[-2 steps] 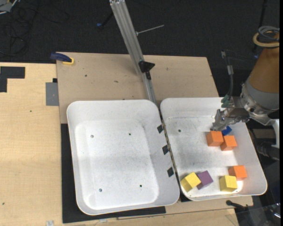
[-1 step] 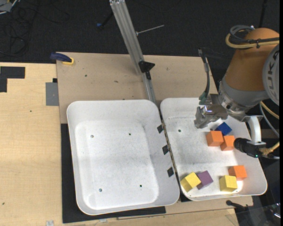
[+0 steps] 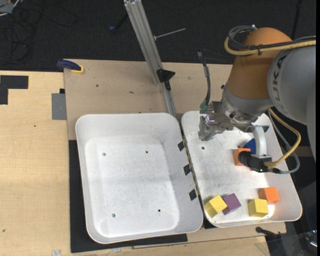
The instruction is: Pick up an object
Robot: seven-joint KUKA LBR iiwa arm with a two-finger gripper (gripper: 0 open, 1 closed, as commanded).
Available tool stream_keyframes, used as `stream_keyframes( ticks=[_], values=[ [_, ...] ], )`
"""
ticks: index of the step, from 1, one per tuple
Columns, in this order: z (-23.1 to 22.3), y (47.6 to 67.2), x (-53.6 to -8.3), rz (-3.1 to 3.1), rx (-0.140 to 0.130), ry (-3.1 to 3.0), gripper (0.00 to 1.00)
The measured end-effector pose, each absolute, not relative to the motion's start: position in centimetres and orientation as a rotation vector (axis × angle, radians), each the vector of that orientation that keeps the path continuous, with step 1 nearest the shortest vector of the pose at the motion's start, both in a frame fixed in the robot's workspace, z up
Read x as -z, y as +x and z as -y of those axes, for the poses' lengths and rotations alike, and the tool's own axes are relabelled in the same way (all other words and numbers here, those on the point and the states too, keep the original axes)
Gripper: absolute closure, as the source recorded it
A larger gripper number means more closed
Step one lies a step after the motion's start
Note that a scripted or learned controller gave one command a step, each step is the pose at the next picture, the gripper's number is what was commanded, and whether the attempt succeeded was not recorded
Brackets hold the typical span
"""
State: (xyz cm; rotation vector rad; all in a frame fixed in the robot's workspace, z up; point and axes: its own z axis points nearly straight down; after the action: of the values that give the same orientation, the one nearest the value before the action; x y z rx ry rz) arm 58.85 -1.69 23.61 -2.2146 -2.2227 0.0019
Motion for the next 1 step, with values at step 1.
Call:
stream_keyframes(
  ticks=[1],
  values=[
    [-2.81, 60.38, -24.27, 2.223, 0.0, -2.217, 1.0]
  ],
)
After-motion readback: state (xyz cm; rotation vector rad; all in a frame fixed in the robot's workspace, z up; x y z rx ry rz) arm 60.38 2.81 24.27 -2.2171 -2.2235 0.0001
